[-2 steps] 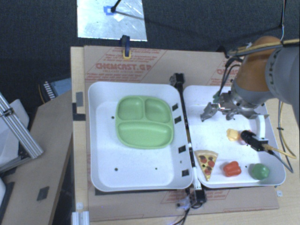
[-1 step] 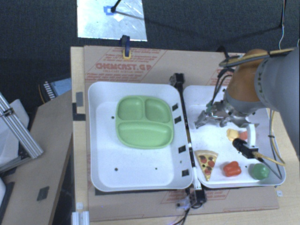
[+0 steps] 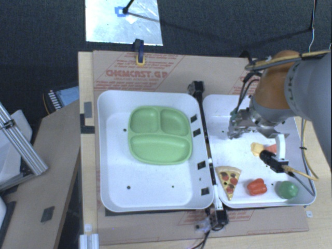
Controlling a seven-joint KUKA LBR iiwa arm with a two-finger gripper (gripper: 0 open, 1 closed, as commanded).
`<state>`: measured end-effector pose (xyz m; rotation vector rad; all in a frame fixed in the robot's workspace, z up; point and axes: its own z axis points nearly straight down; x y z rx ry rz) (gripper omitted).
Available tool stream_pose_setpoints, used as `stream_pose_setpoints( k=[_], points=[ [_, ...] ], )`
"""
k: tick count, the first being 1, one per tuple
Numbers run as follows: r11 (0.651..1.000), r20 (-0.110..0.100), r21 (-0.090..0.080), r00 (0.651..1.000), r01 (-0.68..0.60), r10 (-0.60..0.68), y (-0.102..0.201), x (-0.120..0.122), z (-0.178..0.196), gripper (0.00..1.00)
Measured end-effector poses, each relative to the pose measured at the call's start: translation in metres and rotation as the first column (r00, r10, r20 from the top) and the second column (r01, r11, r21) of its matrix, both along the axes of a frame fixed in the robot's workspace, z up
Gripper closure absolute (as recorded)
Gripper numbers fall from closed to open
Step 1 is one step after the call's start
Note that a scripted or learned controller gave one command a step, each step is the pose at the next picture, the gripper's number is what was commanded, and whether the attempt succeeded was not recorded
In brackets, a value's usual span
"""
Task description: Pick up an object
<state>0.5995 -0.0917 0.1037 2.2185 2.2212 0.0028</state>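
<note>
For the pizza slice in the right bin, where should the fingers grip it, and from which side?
Grip the pizza slice across its narrow lower half, coming straight down. It lies flat, crust away from the camera, tip toward the near wall. The red piece lies close beside it.

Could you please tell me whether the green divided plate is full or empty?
Empty: all three compartments of the green plate show bare green.
</note>
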Motion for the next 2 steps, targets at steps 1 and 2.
stream_pose_setpoints(
  k=[1,2],
  points=[
    [1.000,0.005,0.000,1.000,-0.003,0.003,0.003,0.003,0.065,1.00],
    [1.000,0.005,-0.001,1.000,-0.003,0.003,0.002,0.005,0.119,1.00]
  ],
)
